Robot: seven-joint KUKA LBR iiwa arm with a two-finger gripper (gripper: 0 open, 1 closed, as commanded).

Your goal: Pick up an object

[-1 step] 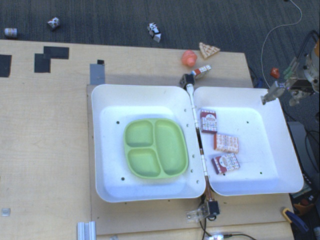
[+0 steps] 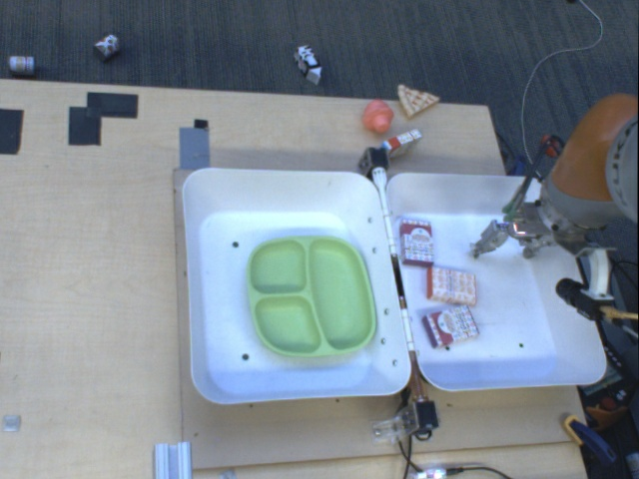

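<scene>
The arm is seen reaching in over the right bin [image 2: 569, 362], with the claw [image 2: 506, 236] poised above the bin's upper right area. How far the claw is parted cannot be told from this slant, and nothing is seen held in it. Three small flat packets lie in the left half of the same bin: an upper packet [image 2: 416, 242] near the divider, a middle packet [image 2: 452, 286] below and to its right, and a lower packet [image 2: 450, 325] beneath that. All three are apart from the claw; the middle packet lies nearest. In the left bin [image 2: 215, 267] a green divided tray [image 2: 312, 296] is resting. The step in hand is judged to be the approach, before any grasp. For the next move, the claw is expected to be carried leftward over one packet and lowered squarely; since the packets lie flat, a slipped grasp is considered likely.
</scene>
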